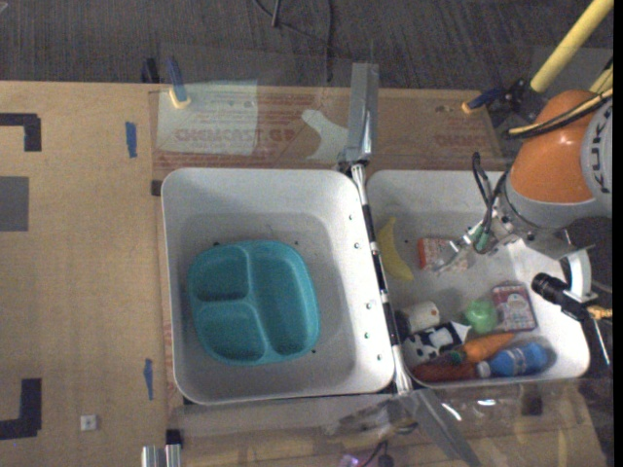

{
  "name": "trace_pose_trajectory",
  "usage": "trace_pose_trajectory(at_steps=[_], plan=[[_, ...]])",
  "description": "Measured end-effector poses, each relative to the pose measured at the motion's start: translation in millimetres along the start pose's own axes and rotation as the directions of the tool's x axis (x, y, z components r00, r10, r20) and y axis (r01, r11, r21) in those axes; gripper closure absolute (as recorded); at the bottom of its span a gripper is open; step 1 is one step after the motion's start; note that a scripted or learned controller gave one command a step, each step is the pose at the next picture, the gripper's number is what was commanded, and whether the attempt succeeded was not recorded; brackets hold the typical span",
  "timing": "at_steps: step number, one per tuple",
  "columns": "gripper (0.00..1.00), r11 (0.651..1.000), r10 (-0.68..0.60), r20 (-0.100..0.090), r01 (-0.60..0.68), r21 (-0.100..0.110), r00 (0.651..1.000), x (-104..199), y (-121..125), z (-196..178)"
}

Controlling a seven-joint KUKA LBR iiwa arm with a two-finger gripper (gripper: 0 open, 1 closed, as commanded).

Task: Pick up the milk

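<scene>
Camera view: end effector (465,251) blurs over a red-white packet (435,252); its grip state is unreadable.

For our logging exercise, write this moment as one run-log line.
gripper: over right bin, at red-white packet | milk: cow-patterned carton lying apart from gripper, beside cup | status: milk not yet picked

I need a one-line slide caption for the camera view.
KUKA arm lowers its end effector into the right bin near the banana; teal tray sits in the left bin.
</scene>
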State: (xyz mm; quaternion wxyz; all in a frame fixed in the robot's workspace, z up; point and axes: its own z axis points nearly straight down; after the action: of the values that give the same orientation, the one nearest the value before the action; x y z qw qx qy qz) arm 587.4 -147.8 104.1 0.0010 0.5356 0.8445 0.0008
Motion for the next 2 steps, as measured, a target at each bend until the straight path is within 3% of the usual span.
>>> trace_pose_trajectory(at_steps=[1,2], plan=[[0.0,0.993,0.115,-0.002,-0.115,0.002,0.993,13.9,-22.1,-9.4],[0.0,0.978,0.211,0.003,-0.211,-0.002,0.978,-37.8,71.4,-177.7]])
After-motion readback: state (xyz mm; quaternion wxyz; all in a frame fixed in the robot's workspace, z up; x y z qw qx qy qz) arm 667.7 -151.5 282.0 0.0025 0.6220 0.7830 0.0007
